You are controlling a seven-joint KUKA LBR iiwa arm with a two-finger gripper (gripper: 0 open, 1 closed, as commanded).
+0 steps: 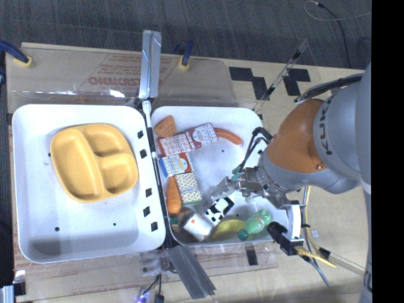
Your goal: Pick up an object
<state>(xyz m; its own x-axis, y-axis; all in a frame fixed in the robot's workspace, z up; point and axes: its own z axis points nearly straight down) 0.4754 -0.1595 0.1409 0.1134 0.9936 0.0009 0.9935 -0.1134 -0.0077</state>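
Note:
The right bin (208, 111) holds several small items. Along its left side lie a red and white carton (189, 139), a small blue and white carton (176, 165), a tan cracker box (187, 189) and an orange carrot (173, 197). A red sausage (228, 136) lies near the back. At the front are a black and white spotted piece (218, 210), a yellow banana (227, 227), a green bottle (254, 225) and a white cup (197, 226). My gripper (228, 183) hangs low over the bin's middle, just above the spotted piece and right of the cracker box.
The left bin (38, 219) holds a yellow compartment tray (93, 161). A brown bread-like item (165, 126) sits in the right bin's back left corner. The arm's orange band (300, 141) overhangs that bin's right wall. A metal divider (150, 62) stands between the bins.

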